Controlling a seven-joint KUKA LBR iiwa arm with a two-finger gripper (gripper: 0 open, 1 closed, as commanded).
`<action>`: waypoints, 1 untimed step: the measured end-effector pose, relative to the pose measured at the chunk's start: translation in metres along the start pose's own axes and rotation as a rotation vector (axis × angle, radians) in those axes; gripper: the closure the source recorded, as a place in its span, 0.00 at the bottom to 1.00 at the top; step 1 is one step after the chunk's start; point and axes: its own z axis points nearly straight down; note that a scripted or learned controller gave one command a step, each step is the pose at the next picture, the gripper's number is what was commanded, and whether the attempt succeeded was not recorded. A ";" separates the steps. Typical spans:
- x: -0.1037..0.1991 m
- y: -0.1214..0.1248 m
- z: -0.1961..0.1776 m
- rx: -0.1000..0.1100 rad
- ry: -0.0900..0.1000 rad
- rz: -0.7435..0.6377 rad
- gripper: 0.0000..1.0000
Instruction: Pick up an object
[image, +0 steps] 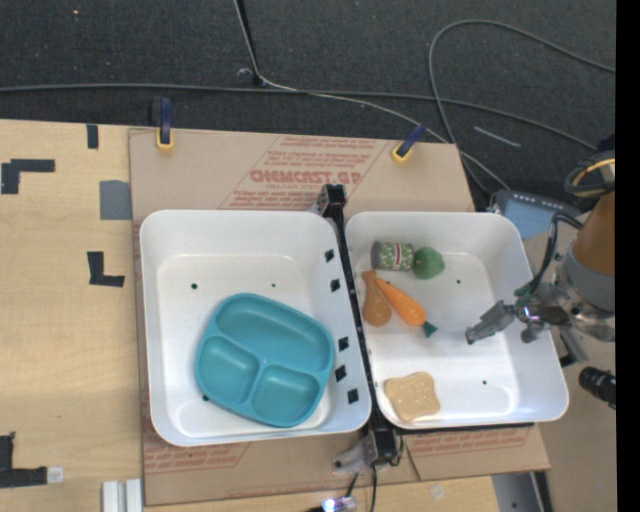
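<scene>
In the right bin (540, 395) lie a small green-and-white can (392, 256), a green round fruit (429, 262), an orange carrot (402, 303), a tan pear-shaped piece (375, 304) and a slice of bread (412, 396). My gripper (500, 335) hangs over the right side of this bin, to the right of the carrot and above the bread. Its fingers (487, 326) are spread open with nothing between them. The arm comes in from the right edge.
The left bin (160, 250) holds a teal divided plate (263, 358). A black divider strip (345, 300) runs between the two bins. Cables lie on the dark cloth behind the bench, and two clamps (163, 135) hold the cardboard base.
</scene>
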 end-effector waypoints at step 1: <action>0.000 0.003 -0.006 -0.012 -0.003 -0.004 0.00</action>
